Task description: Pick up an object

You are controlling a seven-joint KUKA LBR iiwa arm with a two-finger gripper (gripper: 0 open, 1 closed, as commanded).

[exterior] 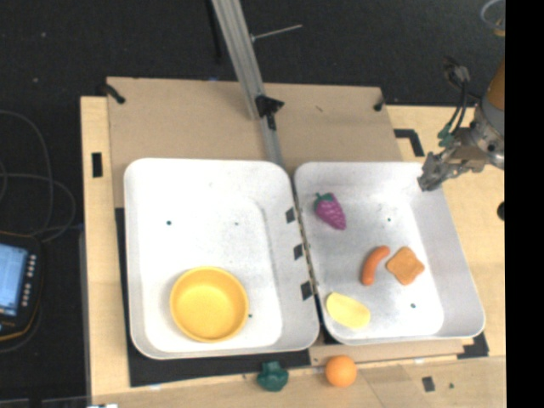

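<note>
The gripper [432,177] hangs at the right bin's [387,172] upper right corner; I cannot tell its state. Nothing is in it. Lower in that bin, right of centre in the frame, lie the grape [330,211], sausage [373,265], orange block [405,265] and lemon [347,310]. Sausage and block sit just beside each other, so a descent there could nudge one away or catch both. The bowl [209,303] rests lower left.

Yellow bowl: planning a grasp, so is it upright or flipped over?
Upright. The bowl shows its hollow inside and raised rim, in the left bin.
</note>
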